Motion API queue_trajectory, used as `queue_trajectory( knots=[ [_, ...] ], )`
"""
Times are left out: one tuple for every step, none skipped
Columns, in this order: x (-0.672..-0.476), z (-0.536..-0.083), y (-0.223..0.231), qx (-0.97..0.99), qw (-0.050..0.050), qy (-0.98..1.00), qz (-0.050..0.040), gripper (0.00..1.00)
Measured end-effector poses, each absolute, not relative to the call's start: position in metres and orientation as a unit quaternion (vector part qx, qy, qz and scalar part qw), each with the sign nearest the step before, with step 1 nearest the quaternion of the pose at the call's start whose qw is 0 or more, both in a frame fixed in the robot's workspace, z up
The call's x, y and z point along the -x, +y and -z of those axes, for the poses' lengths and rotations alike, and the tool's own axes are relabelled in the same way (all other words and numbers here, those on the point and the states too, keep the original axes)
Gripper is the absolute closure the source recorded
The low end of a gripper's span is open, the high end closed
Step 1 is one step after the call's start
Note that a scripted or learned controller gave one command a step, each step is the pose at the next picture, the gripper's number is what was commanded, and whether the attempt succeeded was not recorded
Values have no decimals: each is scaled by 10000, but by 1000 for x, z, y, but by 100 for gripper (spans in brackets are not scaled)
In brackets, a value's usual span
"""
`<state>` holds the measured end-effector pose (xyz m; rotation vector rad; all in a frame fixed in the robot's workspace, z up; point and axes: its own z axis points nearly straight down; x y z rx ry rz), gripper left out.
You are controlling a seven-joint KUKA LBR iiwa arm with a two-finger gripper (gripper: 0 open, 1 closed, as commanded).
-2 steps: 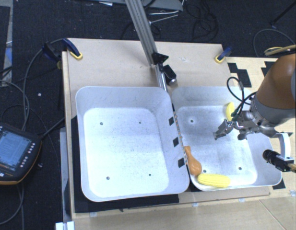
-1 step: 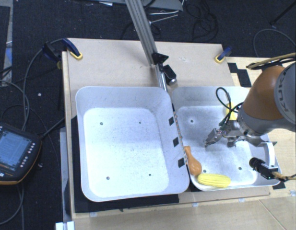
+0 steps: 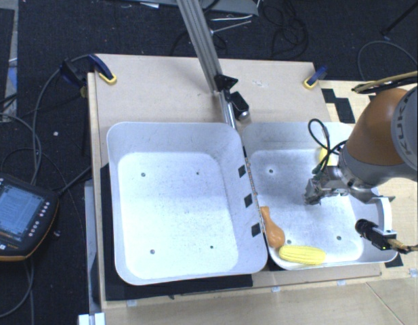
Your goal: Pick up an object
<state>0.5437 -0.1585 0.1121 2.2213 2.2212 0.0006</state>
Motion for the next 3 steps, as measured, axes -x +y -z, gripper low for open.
queue_trajectory(
  knots=[
    [-536,-166,-154,-7069,17,7073,-11,100],
    [-532,-224,-147,-7067,20,7075,-15,100],
    [-531,-282,-139,-7067,22,7075,-16,100]
  ],
)
